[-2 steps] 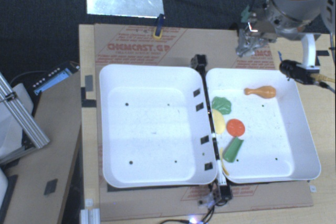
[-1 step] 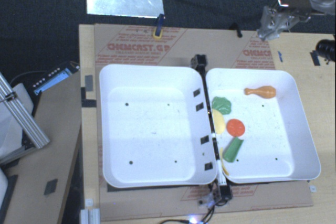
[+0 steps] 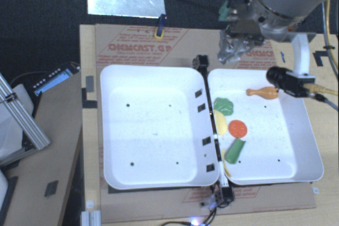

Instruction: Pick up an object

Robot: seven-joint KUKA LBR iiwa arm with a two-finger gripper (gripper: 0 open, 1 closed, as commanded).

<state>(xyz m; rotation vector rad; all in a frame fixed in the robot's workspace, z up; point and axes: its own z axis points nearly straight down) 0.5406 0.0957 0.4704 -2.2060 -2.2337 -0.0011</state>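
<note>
We see five small toy foods in the right bin (image 3: 296, 151): a green leafy one (image 3: 223, 106), a yellow one (image 3: 220, 123), a red round one (image 3: 237, 128), a green stick (image 3: 234, 150) and an orange drumstick (image 3: 263, 93). They look light, hard and a bit slippery. The drumstick lies apart — we think its fat end is the best place to grab. The claw (image 3: 233, 51) hangs above the bin's far edge, holding nothing. The bin floor is smooth and white, on a desk (image 3: 143, 39) — the left bin (image 3: 153, 124) sits beside it.
</note>
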